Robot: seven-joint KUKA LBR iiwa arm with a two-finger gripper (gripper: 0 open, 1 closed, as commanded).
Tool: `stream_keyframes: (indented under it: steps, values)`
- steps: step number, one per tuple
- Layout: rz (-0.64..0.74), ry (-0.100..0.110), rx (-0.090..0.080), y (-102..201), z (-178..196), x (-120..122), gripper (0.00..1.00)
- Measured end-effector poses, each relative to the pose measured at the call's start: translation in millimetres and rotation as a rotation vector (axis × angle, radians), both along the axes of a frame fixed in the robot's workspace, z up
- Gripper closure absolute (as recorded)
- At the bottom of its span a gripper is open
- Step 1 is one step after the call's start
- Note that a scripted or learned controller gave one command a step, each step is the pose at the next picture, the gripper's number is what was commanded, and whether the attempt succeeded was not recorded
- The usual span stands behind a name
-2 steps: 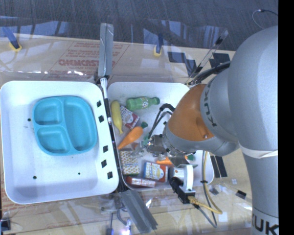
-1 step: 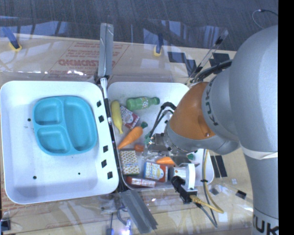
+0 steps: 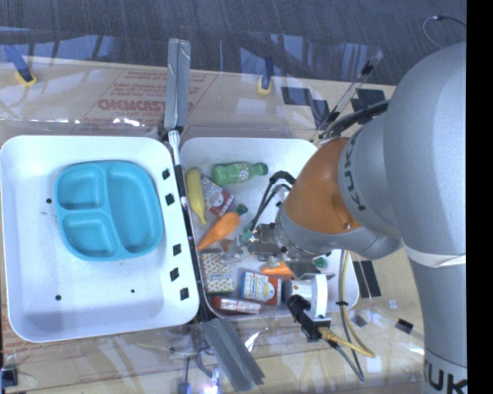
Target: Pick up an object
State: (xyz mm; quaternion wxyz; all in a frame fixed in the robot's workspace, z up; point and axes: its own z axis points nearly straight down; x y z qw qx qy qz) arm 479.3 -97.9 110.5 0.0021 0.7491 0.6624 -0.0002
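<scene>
- Gripper [image 3: 272,251], under the orange-banded wrist, sits low in the right white bin [image 3: 295,150]; whether it grips anything, I cannot tell.
- Plastic orange carrot [image 3: 219,227] lies just at its 9 o'clock, yellow banana [image 3: 195,194] and green bottle [image 3: 238,171] toward 11.
- Blue divided plate [image 3: 109,209] rests in the left white bin [image 3: 25,302].

A shallow white bin [image 3: 16,245] is sitting on the left half of the bench, reaching close to its front edge. A light blue plate [image 3: 109,209] with three compartments is lying flat in it, nearer the bin's back wall than its front. A grey bar [image 3: 178,80] is standing at the bin's back right corner. Brown cardboard with red print [image 3: 139,97] is lying along the bench's back edge, and a yellow clip [image 3: 25,77] is sitting near the back left corner. Dark carpet [image 3: 230,6] is showing beyond the bench.
</scene>
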Motion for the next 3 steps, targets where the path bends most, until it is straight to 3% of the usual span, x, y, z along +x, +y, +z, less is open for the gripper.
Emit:
stream_keyframes:
  steps: [1,2,3]
  values:
    - [0.003,0.002,0.000,0,8,1,1.00]
    - [0.004,0.002,-0.001,0,8,1,0.00]
    - [-0.254,0.005,0.004,19,86,35,0.00]
